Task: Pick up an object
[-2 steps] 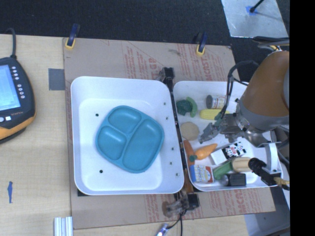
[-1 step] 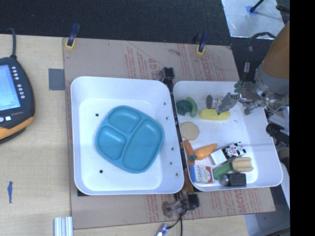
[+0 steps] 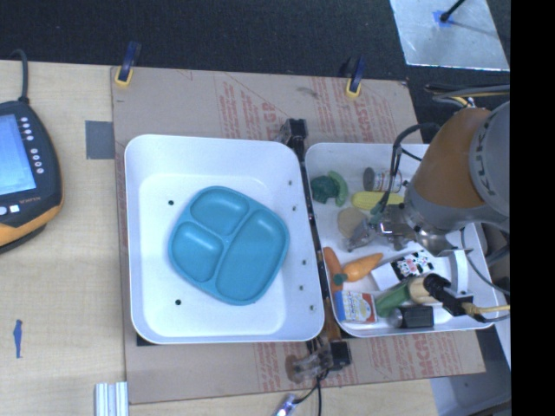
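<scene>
arm: grey KUKA with orange band [image 3: 451, 159], comes in from the right, hangs over the right bin
tool: [image 3: 381, 230] low over the middle of the right bin, among the clutter; grip width cannot be told from this angle, nothing seen between its tips
right bin: [image 3: 347, 152] shallow white, packed with small objects
carrot: toy carrot [image 3: 362, 266] lies just near of the tool, tip pointing right, tilted
green object: [image 3: 329, 187] far-left part of right bin, apart from the tool
yellow object: [image 3: 371, 201] just right of the green object, partly under the arm
orange stick: [image 3: 332, 263] by the left wall of the right bin, touching the carrot's blunt end
small carton: [image 3: 356, 306] near-left corner of right bin, white and red label
green bottle: [image 3: 401, 295] lies flat near the near wall, cork end to the right
black block: [image 3: 417, 316] just near of the bottle
left bin: [image 3: 139, 232] shallow white, holds a blue divided plate [image 3: 228, 244], three compartments, flat in the middle
table: [image 3: 61, 302] wood, cardboard sheet [image 3: 243, 102] under both bins
pendant: teach pendant [image 3: 22, 176] far left on the table, well apart from the bins
</scene>
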You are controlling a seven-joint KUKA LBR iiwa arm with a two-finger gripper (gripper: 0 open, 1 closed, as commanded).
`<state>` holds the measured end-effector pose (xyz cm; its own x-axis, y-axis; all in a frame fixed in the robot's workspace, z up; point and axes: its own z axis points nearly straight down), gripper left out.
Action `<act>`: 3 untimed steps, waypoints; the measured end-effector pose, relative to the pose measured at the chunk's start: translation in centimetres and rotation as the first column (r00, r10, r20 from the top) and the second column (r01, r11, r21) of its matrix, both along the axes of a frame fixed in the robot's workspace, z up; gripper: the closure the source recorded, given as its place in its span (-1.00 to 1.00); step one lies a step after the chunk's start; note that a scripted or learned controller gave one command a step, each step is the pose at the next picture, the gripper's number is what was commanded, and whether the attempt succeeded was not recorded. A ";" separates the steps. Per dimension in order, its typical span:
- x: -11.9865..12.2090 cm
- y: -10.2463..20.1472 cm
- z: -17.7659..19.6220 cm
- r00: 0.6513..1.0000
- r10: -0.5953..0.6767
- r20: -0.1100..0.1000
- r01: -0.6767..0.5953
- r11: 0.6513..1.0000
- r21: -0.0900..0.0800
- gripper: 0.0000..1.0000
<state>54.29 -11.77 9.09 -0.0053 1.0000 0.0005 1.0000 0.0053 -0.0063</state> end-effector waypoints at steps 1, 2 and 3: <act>7.9 1.3 0.1 1.000 -0.002 0.004 0.002 1.000 0.001 -1.00; 5.9 7.6 10.2 1.000 -0.001 0.005 0.001 1.000 0.001 -1.00; -6.7 4.1 10.1 1.000 -0.001 0.001 0.001 1.000 0.000 -1.00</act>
